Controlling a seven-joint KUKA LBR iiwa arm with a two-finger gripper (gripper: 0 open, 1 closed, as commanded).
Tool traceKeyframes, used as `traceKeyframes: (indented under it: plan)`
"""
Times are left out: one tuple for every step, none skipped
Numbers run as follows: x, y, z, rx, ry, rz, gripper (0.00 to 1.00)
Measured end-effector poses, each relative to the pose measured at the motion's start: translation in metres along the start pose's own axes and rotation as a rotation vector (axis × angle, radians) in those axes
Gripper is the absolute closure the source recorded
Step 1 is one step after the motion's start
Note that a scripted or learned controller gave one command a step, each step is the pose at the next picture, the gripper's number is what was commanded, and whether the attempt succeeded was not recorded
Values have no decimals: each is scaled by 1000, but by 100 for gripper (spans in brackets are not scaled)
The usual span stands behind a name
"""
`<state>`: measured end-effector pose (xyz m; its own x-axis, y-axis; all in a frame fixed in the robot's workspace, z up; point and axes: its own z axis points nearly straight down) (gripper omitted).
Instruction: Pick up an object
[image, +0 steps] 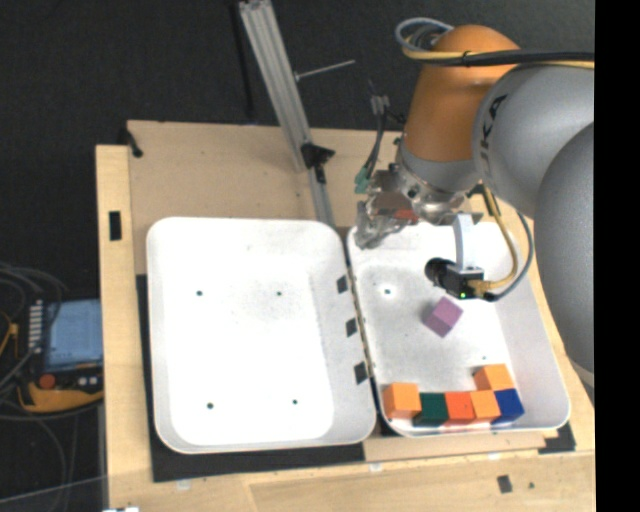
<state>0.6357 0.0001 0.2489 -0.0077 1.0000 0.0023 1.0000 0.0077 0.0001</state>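
From above and at a slant, a pale wooden bench (230, 170) stands on a dark floor, bearing two shallow white plastic bins side by side on a black mat: the left bin (250, 330) and the right bin (400, 300), joined along their shared edge by small dark clips. A slim grey metal post (285, 100) leans up from the bench behind the bins. On the floor left of the bench lie a blue box-shaped device (75, 333) and tangled dark cables. The grey arm with its orange band (450, 90) comes in from the right and covers the far right corner of the right bin; its bulk runs off the frame. The metal two-finger gripper (372, 232) hangs at the far left corner of the right bin, just by the shared edge, and whether it grips anything or how it is set cannot be told, since it is small and cluttered with cabling. A lilac cube (442, 316) sits alone, tilted, mid-bin, well apart from the gripper. Along the near wall a row of small blocks (455, 403) touch one another: orange, dark green, orange-red, orange and blue, with a brownish one behind.
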Motion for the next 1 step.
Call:
traceKeyframes:
  plan:
    - [43, -8, -2, 2, -1, 1, 100]
